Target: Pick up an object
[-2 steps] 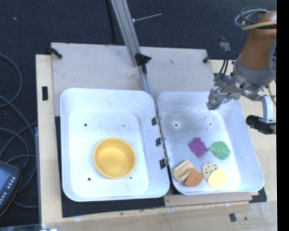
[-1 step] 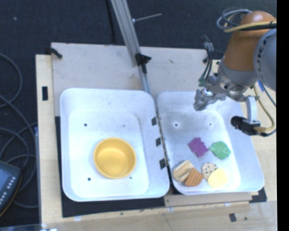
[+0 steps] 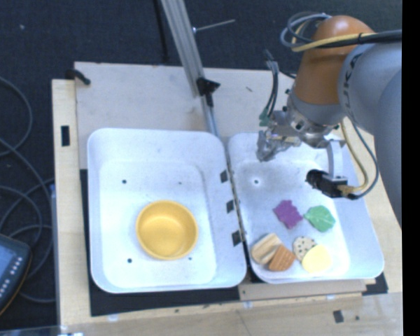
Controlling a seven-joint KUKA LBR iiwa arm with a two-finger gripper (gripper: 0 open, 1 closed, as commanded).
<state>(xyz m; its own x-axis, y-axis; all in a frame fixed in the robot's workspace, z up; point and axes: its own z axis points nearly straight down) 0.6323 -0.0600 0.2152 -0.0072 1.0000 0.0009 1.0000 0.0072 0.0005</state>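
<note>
Purple block, the nearest candidate, lies in my right bin beside a green piece, with tan and yellow pieces crowded along the near wall. My jaws hover above that bin's bare far corner; how far open, I cannot tell. Risk: tight clustering could deflect a descent or yield a pinch on two pieces.

Pale wooden bench on dark carpeted floor; black cables at left; slanted aluminium post behind; bright overhead light.
</note>
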